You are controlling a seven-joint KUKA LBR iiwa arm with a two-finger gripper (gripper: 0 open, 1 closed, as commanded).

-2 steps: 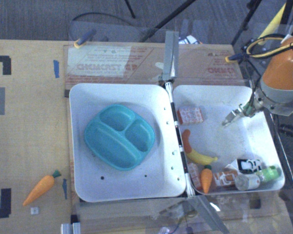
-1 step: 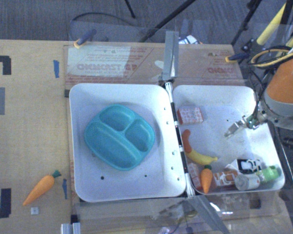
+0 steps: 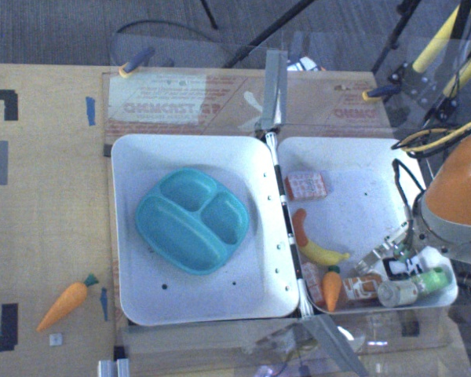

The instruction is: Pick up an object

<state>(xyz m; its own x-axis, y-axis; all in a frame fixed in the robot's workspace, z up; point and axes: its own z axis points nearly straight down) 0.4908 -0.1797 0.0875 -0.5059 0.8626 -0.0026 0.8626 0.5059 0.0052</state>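
Glossy turquoise three-compartment plastic plate (image 3: 192,220) in the left white bin (image 3: 133,289), right white bin (image 3: 353,159) holding a curved yellow toy banana (image 3: 323,252), tapered orange carrot (image 3: 331,287), small red-printed packet (image 3: 306,184) — metal jaws (image 3: 386,251) low at its right corner, grip state cannot be told — another orange toy carrot (image 3: 63,305) on the wooden table (image 3: 39,210).

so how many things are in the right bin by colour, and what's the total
Right white bin, as far as the view lets me tell:
Pink-and-white small packet: 1
Orange items (long piece, toy carrot): 2
Yellow toy banana: 1
Brown-and-white carton: 1
Clear bottle with green cap: 1
Total: 6
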